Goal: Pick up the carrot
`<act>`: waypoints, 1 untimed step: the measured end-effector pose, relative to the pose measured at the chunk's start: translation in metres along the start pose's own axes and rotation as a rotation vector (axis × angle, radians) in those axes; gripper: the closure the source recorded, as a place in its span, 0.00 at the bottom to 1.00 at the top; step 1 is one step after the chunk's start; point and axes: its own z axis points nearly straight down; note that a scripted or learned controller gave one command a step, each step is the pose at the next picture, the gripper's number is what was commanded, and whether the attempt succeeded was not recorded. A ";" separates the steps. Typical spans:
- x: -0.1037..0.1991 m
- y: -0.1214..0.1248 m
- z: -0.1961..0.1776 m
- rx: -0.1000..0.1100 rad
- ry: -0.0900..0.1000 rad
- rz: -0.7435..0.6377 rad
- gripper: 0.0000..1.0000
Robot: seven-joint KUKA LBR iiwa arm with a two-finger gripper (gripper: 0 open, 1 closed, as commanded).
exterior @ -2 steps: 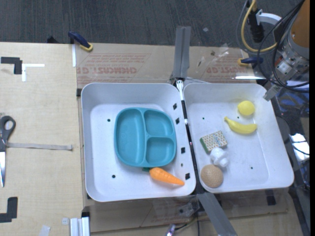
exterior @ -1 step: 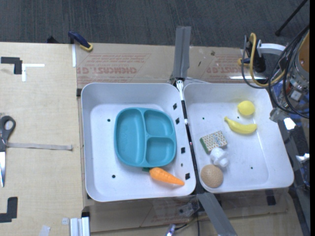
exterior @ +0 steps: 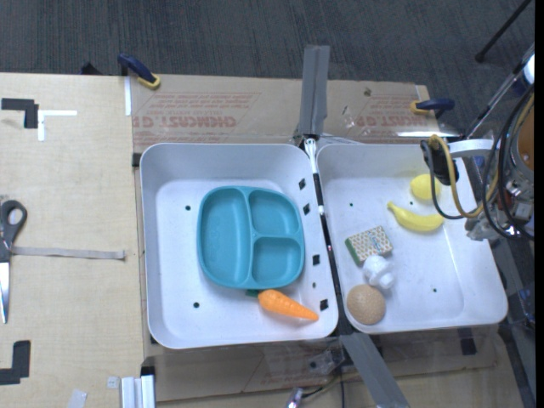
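at six o'clock in the left bin (exterior: 161, 253), the carrot (exterior: 287, 305) lies touching the blue plate (exterior: 251, 236). whether the gripper is open, i cannot tell. fingers might catch the plate's rim.

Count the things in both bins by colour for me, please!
Blue: 1, divided plate
Orange: 1, carrot
Yellow: 2, banana, lemon
White: 1, small white thing
Tan: 1, egg-shaped ball
Patterned: 1, small packet
Total: 7

Bright, even overhead light with soft shadows, mild glare on the white bins (exterior: 170, 313), slightly soft focus.
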 end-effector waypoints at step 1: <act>-0.028 0.014 -0.019 0.003 0.002 0.001 1.00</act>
